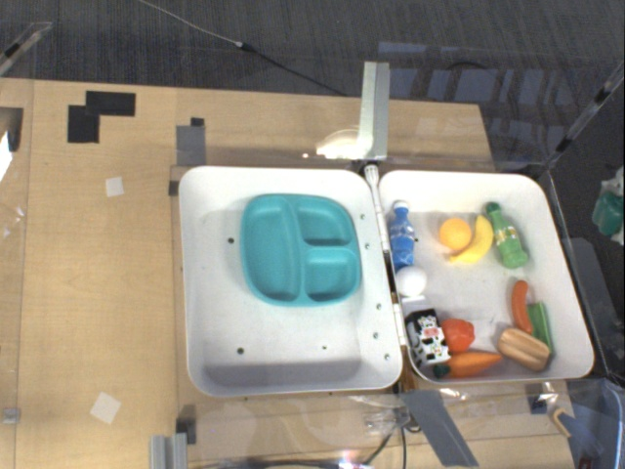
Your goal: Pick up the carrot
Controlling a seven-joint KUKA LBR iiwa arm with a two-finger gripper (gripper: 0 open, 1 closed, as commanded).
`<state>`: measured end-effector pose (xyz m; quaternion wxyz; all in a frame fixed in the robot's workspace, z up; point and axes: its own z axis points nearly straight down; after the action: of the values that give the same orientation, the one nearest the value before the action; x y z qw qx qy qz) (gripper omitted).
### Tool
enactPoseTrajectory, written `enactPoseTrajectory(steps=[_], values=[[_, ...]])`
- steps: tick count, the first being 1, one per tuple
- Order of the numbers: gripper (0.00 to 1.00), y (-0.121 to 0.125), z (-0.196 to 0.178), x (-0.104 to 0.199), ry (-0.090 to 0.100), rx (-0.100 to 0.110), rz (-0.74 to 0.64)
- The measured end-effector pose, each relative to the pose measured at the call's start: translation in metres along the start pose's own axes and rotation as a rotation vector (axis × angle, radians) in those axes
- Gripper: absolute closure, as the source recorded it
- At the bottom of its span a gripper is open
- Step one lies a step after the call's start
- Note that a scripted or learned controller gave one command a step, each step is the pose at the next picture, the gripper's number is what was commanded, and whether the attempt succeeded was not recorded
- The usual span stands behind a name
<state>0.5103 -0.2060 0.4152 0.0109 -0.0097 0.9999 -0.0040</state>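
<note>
The carrot [475, 363] is orange with a green stub at its left end. It lies flat along the front wall of the right bin [467, 286]. A red round toy [458, 335] touches it from behind. A black and white box [426, 333] stands at its left end, and a tan bread roll [523, 348] lies at its right end.
The right bin also holds a blue bottle [400, 234], a white ball [412, 281], an orange [454, 232], a banana [478, 243], a green bottle [507, 235], a red sausage [520, 304] and a green stick [539, 322]. A teal divided plate [301, 248] sits in the left bin [217, 301].
</note>
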Motion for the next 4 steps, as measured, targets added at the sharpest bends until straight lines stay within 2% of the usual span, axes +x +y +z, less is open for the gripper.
enactPoseTrajectory(steps=[1,2,3,4], values=[[1.00,0.001,0.025,-0.136,0.012,-0.011,-0.246],[1.00,0.001,0.187,-0.143,0.022,-0.016,-0.280],[1.00,0.024,0.318,-0.127,0.007,-0.006,-0.042],[1.00,-0.002,0.134,-0.109,-0.004,-0.001,-0.016]])
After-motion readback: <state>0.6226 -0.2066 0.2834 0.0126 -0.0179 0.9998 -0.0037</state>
